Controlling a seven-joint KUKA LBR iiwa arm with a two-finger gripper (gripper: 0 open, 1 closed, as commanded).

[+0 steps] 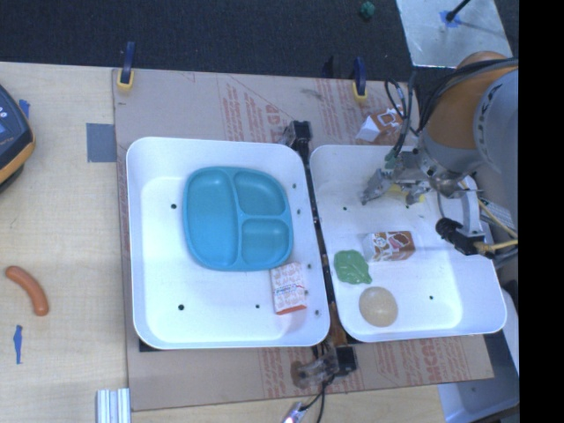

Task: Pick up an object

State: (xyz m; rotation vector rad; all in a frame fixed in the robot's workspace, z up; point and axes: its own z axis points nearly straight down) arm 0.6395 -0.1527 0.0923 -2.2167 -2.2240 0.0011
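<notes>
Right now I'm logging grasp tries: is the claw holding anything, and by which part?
Nothing shows between the claw's tips. It hangs over the right bin, apart from the snack packet, green piece and pale round.

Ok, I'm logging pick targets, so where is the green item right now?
In the camera view, the green item lies in the right bin, near its left wall, just left of the brown-and-white packet and above-left of the round beige object.

Wooden desk (62, 236) is covered mid-span by a cardboard sheet (229, 104) on which two white bins (141, 236) are seated side by side; a sausage (28, 289) is left on bare wood at left.
</notes>
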